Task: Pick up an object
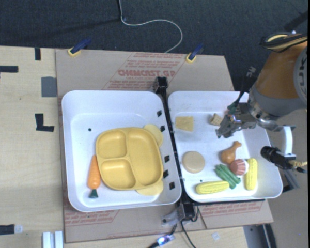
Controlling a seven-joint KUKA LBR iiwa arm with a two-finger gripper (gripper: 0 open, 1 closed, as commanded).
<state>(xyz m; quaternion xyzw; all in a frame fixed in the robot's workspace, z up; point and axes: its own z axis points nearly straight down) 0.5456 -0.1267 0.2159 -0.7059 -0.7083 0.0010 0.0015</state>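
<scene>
Where the arm [281, 81] reaches in from the right, you see the hand [228, 127] hanging over the far middle of the right bin [206, 98], its dark fingers pointing left; you cannot tell whether they are spread or closed, and nothing shows between them. Just left of it lies a small tan scrap [215, 120], and farther left a pale cheese wedge [185, 123]. Nearer you sit a chicken drumstick [230, 151], a round bun [193, 161], green beans [226, 174], a pink piece [238, 166] and two corn cobs [213, 187]. In the left bin [72, 138] you find a yellow divided plate [128, 156] with a carrot [93, 173] beside its left edge.
</scene>
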